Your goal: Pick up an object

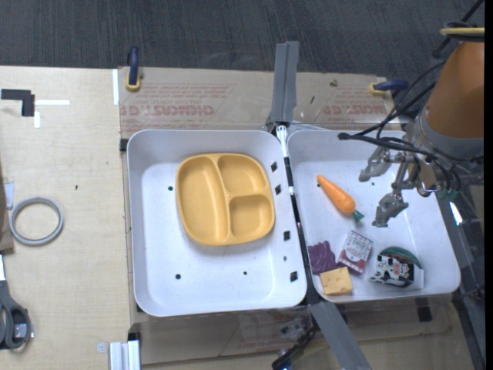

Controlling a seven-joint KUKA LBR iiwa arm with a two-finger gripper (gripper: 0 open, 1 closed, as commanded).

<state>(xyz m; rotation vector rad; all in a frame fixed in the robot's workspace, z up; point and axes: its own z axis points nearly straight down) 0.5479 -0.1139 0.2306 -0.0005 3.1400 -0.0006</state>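
Gripper [383,191] hangs over the right bin [439,284], above bare white floor just right of the toy carrot [337,194]. We see its two fingers spread apart — one tip nearer the bin's back, one lower down — with nothing between them. We read this as a stance ahead of a descent, jaws wide so that they can straddle whatever is chosen.

Candidate objects all lie in the right bin: the carrot slants near the divider, and along the front wall sit a purple piece [320,253], a yellow cheese-like wedge [336,281], a small printed packet [355,250] and a round dark-rimmed item [396,268]. The front group is crowded, some pieces touching, which we judge harder to grasp cleanly. The carrot lies apart from the others and closest to the gripper — the likeliest target, in our view.

The left bin [154,284] holds a yellow divided plate [225,199]. On the table [62,284], a grey ring [35,220] lies well apart from both bins.
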